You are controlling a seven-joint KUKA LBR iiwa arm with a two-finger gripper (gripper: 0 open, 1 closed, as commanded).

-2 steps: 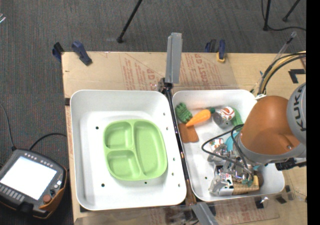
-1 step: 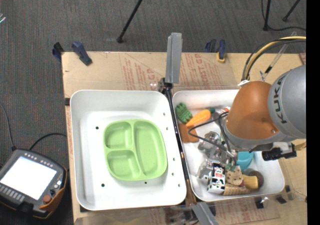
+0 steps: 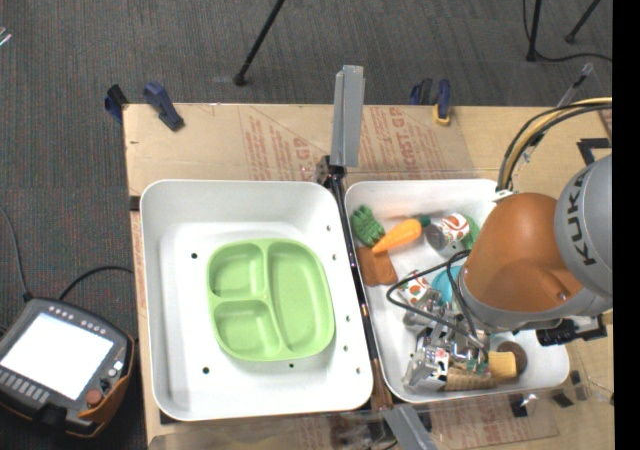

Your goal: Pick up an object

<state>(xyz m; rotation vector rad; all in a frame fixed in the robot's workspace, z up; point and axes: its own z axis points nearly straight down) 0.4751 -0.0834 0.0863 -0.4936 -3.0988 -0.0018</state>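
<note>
My arm (image 3: pixel 520 258) is over the right bin (image 3: pixel 478 188), wrist pointing down into its near half. Gripper (image 3: pixel 440 338) sits low among the clutter there — can't tell from this angle whether it's wide, narrow or on anything; the metal parts and cables blur together with the toys under them.

Right bin contents I can make out: toy carrot (image 3: pixel 398 235) near the far-left corner, touching a green leafy piece (image 3: pixel 366 224); a brown block (image 3: pixel 377 267) just beside them against the left wall; a small round white-and-orange item (image 3: pixel 452 228) to the right of the carrot; an ice-cream cone (image 3: pixel 480 369) lying on its side along the near wall, just beside the gripper. Something blue is mostly hidden under my wrist.

Left bin (image 3: pixel 170 228) holds a green divided plate (image 3: pixel 270 298), flat, roughly centred — well apart from the gripper.

Both bins sit on the cardboard-topped desk (image 3: pixel 230 138).
</note>
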